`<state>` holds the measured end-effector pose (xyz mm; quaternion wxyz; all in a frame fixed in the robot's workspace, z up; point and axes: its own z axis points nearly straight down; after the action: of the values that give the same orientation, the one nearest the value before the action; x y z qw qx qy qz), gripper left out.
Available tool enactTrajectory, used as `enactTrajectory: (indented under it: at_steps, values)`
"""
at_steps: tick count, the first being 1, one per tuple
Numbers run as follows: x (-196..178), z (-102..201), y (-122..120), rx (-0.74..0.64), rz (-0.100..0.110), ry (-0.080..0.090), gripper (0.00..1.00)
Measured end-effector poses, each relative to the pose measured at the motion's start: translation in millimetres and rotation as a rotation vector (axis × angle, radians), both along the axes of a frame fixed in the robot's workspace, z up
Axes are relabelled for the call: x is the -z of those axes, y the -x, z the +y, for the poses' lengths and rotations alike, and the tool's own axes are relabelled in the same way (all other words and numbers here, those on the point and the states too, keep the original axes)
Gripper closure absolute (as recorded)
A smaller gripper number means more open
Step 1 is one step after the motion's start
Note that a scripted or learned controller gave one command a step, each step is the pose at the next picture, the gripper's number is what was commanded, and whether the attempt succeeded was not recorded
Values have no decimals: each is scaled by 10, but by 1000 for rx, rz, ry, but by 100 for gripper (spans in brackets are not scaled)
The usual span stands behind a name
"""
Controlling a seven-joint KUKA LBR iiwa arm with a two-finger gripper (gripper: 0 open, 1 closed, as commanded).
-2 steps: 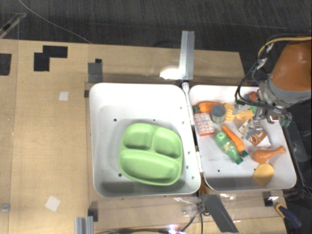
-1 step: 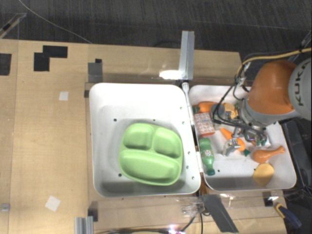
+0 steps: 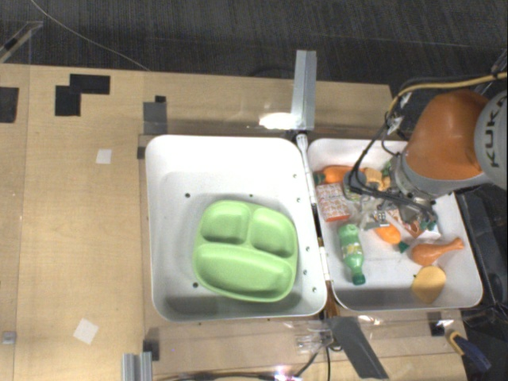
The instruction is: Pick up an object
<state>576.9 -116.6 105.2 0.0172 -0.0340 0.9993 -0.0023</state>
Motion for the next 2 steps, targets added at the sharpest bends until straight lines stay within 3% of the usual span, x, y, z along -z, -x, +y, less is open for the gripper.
enactTrajectory:
  at_steps: [1, 2]
  values:
    - [4, 3, 3, 0, 1, 0, 0]
    - [147, 131, -65, -89, 19, 6, 0]
